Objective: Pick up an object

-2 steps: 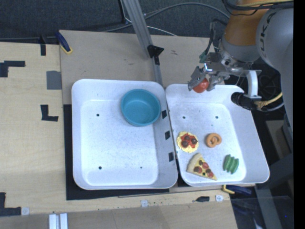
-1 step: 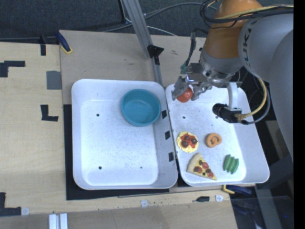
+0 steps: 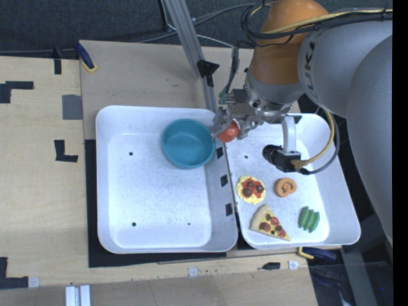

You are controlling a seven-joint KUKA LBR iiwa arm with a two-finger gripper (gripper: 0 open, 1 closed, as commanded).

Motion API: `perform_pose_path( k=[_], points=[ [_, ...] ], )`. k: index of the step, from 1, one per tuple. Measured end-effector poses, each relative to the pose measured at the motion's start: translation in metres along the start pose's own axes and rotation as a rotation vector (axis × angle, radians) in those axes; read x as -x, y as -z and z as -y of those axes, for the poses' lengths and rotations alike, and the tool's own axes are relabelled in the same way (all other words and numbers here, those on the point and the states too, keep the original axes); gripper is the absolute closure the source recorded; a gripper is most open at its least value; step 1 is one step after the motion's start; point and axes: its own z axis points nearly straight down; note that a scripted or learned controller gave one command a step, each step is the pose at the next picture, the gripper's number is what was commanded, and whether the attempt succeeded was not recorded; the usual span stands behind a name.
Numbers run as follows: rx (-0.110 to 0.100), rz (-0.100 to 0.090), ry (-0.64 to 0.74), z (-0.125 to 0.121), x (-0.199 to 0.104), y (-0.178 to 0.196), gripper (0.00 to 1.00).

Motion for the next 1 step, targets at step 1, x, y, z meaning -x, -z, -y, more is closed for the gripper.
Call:
perform_pose_path(
  k=[1],
  points=[
    [0.0,0.0,-0.001,0.0216,-0.0438,0.0015,1.0]
  ],
)
